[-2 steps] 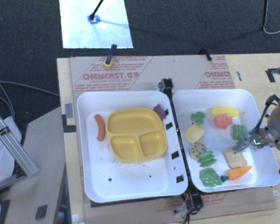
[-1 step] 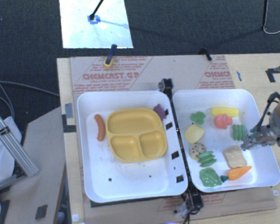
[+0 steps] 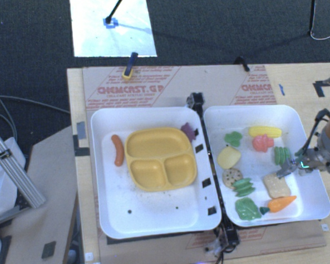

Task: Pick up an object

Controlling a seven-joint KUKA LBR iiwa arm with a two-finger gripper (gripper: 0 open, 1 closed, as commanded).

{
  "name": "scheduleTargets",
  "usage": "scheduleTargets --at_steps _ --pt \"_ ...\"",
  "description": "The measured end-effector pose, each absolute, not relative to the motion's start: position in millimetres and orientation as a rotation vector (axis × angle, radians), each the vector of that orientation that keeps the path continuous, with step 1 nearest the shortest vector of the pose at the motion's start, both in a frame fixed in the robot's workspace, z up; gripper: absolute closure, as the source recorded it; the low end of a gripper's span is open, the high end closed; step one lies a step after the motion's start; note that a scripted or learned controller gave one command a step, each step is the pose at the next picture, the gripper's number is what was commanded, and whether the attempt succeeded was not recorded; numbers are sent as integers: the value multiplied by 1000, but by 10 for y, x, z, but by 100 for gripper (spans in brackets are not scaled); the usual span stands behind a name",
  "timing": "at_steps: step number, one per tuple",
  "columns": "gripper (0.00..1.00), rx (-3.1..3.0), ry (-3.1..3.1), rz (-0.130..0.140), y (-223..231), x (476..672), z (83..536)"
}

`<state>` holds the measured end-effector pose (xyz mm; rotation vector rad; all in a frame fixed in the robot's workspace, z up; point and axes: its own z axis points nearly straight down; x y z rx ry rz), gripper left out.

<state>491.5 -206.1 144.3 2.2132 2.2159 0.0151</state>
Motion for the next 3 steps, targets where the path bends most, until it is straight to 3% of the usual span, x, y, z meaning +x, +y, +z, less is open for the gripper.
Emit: scheduleTargets --at_steps 1,2,3 --pt "0 2209 2229 6 -1840 5555 1258" --pt "0 2230 2221 -5 -2065 4822 819" --pt "0 2210 2220 6 -2074 4887 1625"
